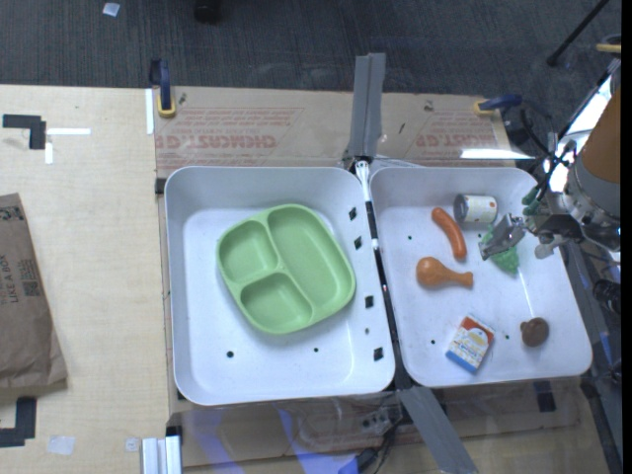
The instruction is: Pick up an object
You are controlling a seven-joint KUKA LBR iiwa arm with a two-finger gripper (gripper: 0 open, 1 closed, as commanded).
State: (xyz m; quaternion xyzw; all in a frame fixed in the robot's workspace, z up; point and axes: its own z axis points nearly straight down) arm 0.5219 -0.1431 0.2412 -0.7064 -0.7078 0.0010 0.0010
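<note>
two white bins sit side by side on my pale bench; the left bin (pixel 188 363) bears a green divided plate (pixel 285 267). my claw (pixel 506 237) hangs low in the right bin (pixel 553 363), over a green scrap (pixel 508 260), and i cannot tell how it is set. a hot dog (pixel 449 233), small can (pixel 476 209) and chicken drumstick (pixel 442 275) lie near; a carton (pixel 470 345) and brown ball (pixel 534 331) lie apart. to do this well, i should centre on one piece, descend squarely, then check it rises.
</note>
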